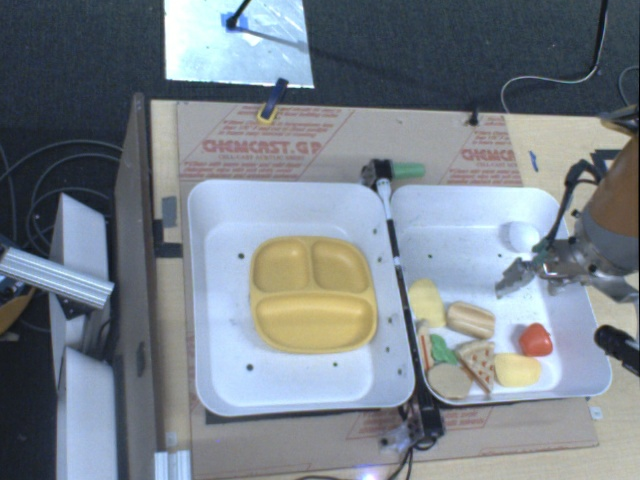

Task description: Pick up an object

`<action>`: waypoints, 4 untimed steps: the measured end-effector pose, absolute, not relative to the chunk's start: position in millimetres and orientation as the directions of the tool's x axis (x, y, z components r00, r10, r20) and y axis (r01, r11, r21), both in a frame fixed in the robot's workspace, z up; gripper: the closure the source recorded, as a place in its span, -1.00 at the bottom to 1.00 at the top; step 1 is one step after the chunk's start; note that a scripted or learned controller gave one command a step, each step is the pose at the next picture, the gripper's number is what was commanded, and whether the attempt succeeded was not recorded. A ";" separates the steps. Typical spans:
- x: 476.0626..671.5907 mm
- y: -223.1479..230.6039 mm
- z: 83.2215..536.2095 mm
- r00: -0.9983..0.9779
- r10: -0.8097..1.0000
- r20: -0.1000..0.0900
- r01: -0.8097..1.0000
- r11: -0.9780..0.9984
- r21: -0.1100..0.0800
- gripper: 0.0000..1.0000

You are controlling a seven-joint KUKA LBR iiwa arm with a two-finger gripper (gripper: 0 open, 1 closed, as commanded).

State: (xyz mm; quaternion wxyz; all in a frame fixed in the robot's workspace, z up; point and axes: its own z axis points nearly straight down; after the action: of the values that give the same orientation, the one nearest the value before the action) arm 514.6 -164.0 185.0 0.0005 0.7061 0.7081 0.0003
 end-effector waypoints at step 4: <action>580.1 -206.0 223.7 -0.010 1.000 -0.008 1.000 0.010 0.023 -1.00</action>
State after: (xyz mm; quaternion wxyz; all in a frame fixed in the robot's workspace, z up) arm 580.1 -206.0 223.7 0.0109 0.7035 0.7106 0.0052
